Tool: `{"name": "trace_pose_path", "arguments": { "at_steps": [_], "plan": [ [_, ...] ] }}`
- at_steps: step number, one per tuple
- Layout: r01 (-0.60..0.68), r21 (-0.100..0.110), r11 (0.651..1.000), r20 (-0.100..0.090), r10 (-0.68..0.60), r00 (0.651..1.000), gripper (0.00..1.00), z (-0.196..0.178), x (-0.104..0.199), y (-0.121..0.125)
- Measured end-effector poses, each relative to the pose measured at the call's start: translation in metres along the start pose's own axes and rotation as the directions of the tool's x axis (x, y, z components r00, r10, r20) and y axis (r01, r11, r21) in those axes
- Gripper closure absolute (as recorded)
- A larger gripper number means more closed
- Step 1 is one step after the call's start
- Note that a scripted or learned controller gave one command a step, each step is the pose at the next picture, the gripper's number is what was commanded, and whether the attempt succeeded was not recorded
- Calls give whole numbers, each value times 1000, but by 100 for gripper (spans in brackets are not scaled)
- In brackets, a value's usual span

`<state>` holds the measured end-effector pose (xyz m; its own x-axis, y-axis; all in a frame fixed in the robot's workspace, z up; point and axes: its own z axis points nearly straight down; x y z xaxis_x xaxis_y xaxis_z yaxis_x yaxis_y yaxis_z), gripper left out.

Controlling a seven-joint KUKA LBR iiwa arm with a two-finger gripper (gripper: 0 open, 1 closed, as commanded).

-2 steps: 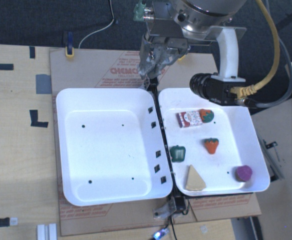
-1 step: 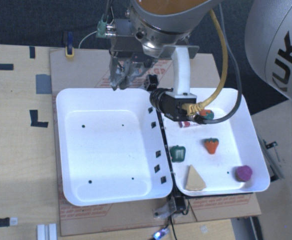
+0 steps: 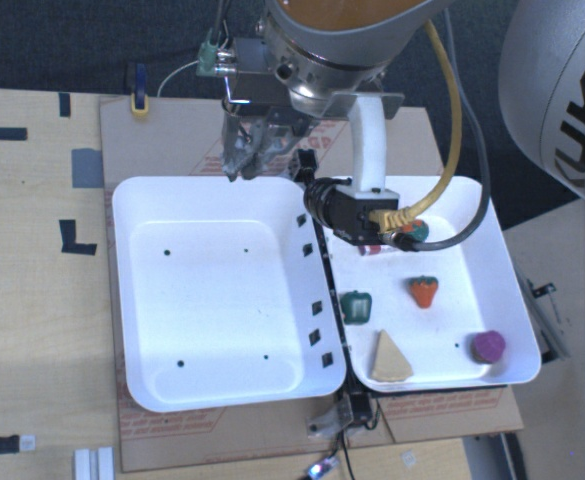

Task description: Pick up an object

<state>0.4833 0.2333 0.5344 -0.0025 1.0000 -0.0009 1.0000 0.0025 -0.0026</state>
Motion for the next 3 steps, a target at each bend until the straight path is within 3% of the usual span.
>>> {"name": "trace_pose_path", "arguments": {
  "at_steps": [1, 2, 3],
  "plan": [
    [0, 5, 1000, 2, 0, 1000, 100, 50, -5, 0],
    [1, -6, 1000, -3, -1, 1000, 100, -3, 0, 0],
    [0, -1, 1000, 0, 0, 1000, 100, 0, 0, 0]
  ]
}}
